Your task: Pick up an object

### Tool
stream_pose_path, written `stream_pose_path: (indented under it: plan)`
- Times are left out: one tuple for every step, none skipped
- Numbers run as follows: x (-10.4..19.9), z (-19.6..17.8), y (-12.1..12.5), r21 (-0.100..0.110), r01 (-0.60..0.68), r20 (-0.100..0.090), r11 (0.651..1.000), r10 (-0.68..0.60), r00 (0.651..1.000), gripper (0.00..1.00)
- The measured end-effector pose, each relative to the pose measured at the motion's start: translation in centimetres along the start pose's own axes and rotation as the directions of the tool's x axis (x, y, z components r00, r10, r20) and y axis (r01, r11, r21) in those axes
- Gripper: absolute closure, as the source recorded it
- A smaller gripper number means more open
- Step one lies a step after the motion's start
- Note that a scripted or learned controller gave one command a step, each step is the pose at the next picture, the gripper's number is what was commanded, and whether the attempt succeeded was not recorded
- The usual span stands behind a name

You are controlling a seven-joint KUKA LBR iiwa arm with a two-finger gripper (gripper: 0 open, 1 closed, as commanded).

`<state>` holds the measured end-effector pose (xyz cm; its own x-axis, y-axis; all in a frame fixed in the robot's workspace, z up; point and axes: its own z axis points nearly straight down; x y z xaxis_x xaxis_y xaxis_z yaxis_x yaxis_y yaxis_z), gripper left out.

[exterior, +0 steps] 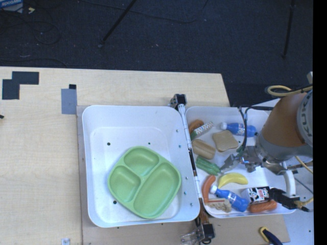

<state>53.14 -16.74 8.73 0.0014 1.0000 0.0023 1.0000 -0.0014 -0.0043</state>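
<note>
1. Toy food and small objects, the things to pick from, lie crowded in the right-hand shallow white bin; none is lifted clear of the pile.
2. At the bin's 12 o'clock side a small clear bottle with a blue body lies on its side, with a tan slice of toy bread just below it and a brown toy bun toward 9 o'clock of the slice.
3. Near the bin's 10 o'clock corner lies an orange-brown piece with a striped wrapper; what it is cannot be told.
4. A green vegetable-shaped piece lies near the bin's centre, and a yellow toy banana sits at its 5 o'clock.
5. Toward 6 o'clock lie a blue-and-white bottle, an orange sausage-shaped piece beside it, a small black-and-white carton and a red-orange toy hot dog.
6. The grey arm with its orange band reaches in from 3 o'clock, and its two-finger gripper hangs low over the middle of the right bin, just above the banana and beside the green piece.
7. Whether its jaws are spread or closed cannot be told, and nothing can be seen clamped in them.
8. The left-hand white bin holds a light green divided plastic plate, lying flat toward its 5 o'clock part.
</note>
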Motion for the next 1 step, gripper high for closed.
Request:
stream_pose_path:
  plan:
    - [1.48, -0.03, -2.36, -0.005, -0.002, 0.002, 1.000, 0.002, 1.000, 0.00]
